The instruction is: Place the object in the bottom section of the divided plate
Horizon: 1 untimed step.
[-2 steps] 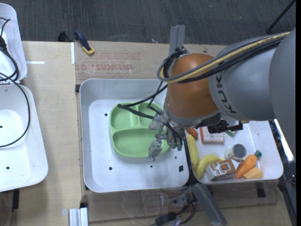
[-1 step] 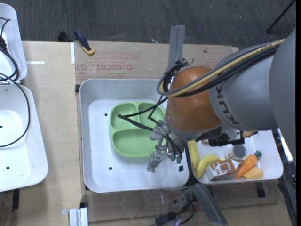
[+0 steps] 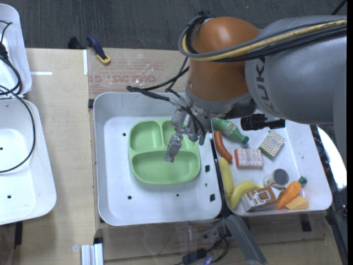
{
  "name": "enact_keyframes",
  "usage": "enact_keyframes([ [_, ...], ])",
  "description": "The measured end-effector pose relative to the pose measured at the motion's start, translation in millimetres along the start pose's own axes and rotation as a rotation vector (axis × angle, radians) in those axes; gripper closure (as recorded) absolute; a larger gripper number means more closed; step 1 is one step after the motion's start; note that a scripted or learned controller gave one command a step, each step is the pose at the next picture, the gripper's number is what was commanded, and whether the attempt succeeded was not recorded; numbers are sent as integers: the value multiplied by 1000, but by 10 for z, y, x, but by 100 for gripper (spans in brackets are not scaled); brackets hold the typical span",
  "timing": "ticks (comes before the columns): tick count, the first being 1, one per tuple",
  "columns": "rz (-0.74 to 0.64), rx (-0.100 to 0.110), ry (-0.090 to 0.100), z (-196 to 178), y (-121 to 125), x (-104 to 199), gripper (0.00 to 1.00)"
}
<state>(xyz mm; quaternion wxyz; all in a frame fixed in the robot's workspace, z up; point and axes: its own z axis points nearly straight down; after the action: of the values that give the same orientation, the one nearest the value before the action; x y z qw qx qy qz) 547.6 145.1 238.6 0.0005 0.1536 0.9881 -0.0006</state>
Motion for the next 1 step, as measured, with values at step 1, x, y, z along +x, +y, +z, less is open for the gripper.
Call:
enact_keyframes([
  [1, -1, 1, 0, -74, 1, -10, 100],
])
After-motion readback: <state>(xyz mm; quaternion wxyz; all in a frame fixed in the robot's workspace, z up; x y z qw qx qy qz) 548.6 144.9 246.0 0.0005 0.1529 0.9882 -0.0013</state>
